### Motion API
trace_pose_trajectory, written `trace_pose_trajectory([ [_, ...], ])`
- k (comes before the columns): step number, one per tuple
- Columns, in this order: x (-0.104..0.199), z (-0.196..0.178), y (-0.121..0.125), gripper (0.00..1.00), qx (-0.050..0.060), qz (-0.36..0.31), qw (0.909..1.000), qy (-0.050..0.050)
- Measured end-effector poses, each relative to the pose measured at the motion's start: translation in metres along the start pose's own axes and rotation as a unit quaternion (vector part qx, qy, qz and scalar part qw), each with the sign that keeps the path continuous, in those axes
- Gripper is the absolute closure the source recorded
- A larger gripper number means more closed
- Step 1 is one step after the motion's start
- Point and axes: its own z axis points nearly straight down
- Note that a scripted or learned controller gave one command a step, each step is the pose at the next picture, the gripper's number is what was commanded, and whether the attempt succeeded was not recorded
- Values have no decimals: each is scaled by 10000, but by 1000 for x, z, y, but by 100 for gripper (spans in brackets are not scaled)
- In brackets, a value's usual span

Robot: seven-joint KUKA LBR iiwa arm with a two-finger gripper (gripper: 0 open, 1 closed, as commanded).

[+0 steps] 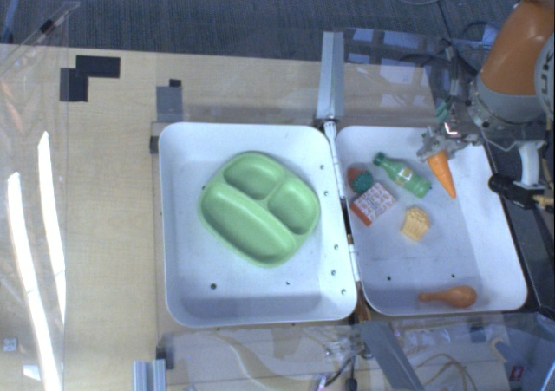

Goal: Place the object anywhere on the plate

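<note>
- Where the frame runs lowest, an orange-brown pear-shaped toy (pixel 449 296) lies in the right bin (pixel 494 233), near its bottom rim.
- Above it sit a yellow waffle-like block (pixel 416 224) and a red-and-white packet (pixel 374 203); its print is too small to read.
- Left of centre, the green divided plate (pixel 259 207) rests in the left bin (pixel 186 276), nothing on it.
- Higher up lie a strawberry (pixel 360 179), a green bottle (pixel 403 175) and a carrot (pixel 442 172).
- At upper right the gripper (pixel 444 145) hovers at the carrot's top; whether it grips is unclear.
</note>
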Motion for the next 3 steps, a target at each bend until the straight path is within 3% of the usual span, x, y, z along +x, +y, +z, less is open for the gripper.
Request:
trace_pose_trajectory([
  [1, 74, 4, 15, 100, 9, 462, 9989, 1],
  [2, 184, 5, -2, 100, 13, 242, 9997, 3],
  [3, 258, 5, -30, 100, 24, 309, 9995, 4],
])
